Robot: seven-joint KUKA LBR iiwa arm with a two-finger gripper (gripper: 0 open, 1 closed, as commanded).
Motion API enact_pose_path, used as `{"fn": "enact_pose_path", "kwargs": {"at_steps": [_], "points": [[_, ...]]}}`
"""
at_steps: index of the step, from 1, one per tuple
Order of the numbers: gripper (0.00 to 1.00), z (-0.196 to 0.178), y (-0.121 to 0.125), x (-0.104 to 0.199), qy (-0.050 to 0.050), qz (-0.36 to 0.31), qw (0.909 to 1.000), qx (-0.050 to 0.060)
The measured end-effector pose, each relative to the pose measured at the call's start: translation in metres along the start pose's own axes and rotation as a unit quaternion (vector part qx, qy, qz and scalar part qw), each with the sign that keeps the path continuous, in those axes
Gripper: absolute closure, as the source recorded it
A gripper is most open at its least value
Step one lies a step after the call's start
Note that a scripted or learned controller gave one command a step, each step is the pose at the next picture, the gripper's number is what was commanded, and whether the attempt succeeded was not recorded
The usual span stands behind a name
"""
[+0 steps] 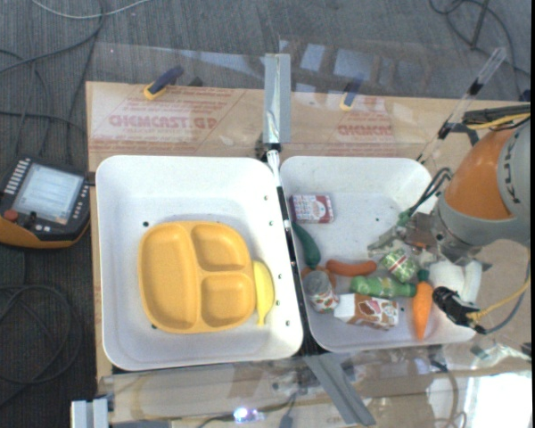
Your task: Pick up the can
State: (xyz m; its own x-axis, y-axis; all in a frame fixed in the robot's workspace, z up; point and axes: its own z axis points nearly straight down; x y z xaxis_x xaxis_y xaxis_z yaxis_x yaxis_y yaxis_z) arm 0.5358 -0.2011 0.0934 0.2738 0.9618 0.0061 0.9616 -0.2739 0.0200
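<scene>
My jaws [401, 243] hang low over the right bin's [374, 172] clutter; whether they're released or clenched, I cannot tell. The can [318, 288] lies by the bin's left wall, apart from me, beside the sausage [350, 267], so I judge nothing grasped.

bright even overhead light; glare washes white bins [116, 266] and clear panel at bottom edge; soft short shadows; focus slightly soft, small objects blurry.

The bench [116, 114] bears two white bins, left [116, 328] and right [374, 172], side by side.
</scene>
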Motion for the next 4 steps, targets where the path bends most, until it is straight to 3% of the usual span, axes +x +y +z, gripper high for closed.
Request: {"fn": "enact_pose_path", "kwargs": {"at_steps": [1,2,3,4], "points": [[1.0,-0.008,0.0,-0.002,-0.001,0.001,1.0,0.0],[1.0,-0.001,0.026,0.035,-0.006,0.046,0.9989,-0.002],[1.0,-0.092,0.055,0.098,-0.006,0.062,0.998,0.011],[0.0,-0.092,0.055,0.098,-0.006,0.062,0.998,0.011]]}}
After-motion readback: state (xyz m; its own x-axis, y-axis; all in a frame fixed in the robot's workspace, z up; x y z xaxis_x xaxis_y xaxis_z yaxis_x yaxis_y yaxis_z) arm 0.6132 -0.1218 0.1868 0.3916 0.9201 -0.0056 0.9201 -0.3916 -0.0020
